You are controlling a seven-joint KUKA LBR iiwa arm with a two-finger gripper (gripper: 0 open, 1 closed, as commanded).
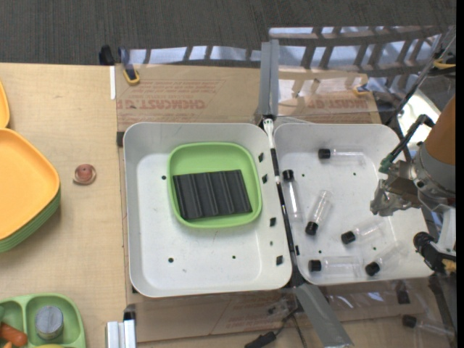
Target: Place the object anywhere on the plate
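A green plate point(212, 154) sits in the left white bin point(145, 216), with a dark ribbed rectangular pad point(212, 193) lying on it. Several clear vials with black caps lie scattered in the right white bin point(341, 133): one near the back point(341, 153), one by the left wall point(291, 191), one in the middle point(318, 209), others towards the front point(339, 267). My gripper point(380, 205) hangs over the right side of the right bin, above a vial point(365, 232) that lies just to its lower left. Nothing shows in its grasp.
A stack of yellow plates point(22, 187) and a small red knob point(85, 173) lie on the wooden bench to the left. A green compartment tray point(40, 321) sits at the front left. Cardboard point(188, 96) and a wooden rack point(348, 56) lie behind the bins.
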